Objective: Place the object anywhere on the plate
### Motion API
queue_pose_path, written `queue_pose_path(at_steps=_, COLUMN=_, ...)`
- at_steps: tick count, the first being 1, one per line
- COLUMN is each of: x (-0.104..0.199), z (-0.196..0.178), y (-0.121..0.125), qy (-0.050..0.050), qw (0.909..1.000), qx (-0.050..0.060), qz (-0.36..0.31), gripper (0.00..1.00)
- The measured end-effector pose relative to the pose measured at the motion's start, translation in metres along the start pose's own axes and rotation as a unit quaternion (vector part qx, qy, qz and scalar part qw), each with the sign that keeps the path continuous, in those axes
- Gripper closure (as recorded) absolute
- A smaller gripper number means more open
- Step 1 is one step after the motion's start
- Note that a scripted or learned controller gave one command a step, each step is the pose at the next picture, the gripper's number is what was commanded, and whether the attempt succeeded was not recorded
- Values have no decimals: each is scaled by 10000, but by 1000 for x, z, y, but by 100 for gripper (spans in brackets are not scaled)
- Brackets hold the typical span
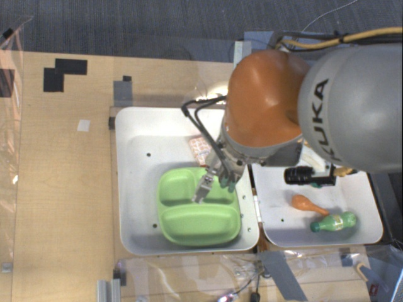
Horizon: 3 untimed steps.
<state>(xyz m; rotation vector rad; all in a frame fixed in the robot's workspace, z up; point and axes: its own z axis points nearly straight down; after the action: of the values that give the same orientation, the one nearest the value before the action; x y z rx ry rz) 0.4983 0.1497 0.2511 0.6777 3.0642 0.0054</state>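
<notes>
The pincer (213, 185) hangs over the upper right part of the green divided plate (198, 209), its two fingers (204, 189) slightly spread with nothing visible between them. The plate lies directly under it and stretches down and to the left, in the lower half of the left white bin (135, 168). Just above the pincer, partly hidden by the wrist, a small red-and-white patterned card (198, 146) lies flat on that bin's floor. Left of and above the pincer, the bin floor is bare as far as the rounded walls. To the right, past the rim where the two bins meet, the right white bin (277, 228) holds an orange pear-shaped toy (306, 204) and, just beside it further right and lower, a green bottle (332, 223) lying on its side; both are well apart from the pincer. The orange band and grey arm body (327, 106) cover that bin's upper part. The wooden tabletop (56, 181) spreads open far to the left.
</notes>
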Motion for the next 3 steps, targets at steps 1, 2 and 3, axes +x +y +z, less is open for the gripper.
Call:
queue_pose_path(at_steps=1, x=0, z=0, y=0, qy=0, qw=10000, qx=0, qz=0, gripper=0)
queue_pose_path(at_steps=2, x=0, z=0, y=0, qy=0, qw=10000, qx=0, qz=0, gripper=0)
queue_pose_path(at_steps=3, x=0, z=0, y=0, qy=0, qw=10000, qx=0, qz=0, gripper=0)
